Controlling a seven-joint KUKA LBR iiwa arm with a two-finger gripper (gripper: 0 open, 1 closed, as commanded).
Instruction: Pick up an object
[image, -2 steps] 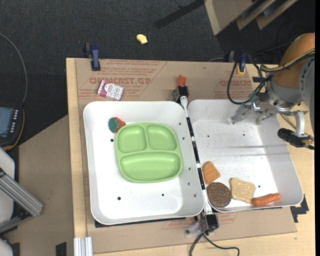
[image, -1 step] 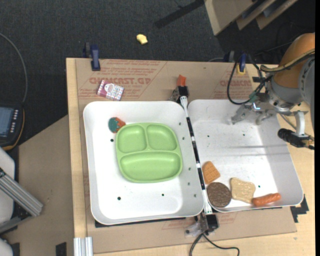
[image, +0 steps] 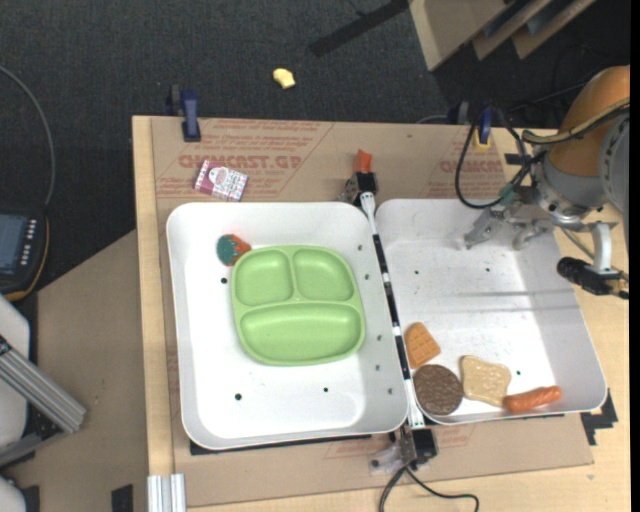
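Note:
My gripper (image: 497, 236) hangs over the far part of the right bin (image: 520, 300), its two fingers spread open with nothing between them. Along that bin's near edge lie an orange cracker (image: 422, 343), a round brown cookie (image: 438, 388), a tan toast slice (image: 486, 380) and an orange sausage (image: 532, 399), all well below the gripper in the view. In the left bin (image: 200, 330) sits a green divided plate (image: 297, 305), and a small teal and red piece (image: 233, 248) rests at its upper left corner.
A pink card (image: 220, 180) lies on the cardboard behind the left bin. Blue clamps (image: 187, 112) (image: 484, 125) and an orange clamp (image: 363, 160) hold the back edge. A black cable (image: 470, 165) loops near the arm. A yellow scrap (image: 284, 77) lies on the floor.

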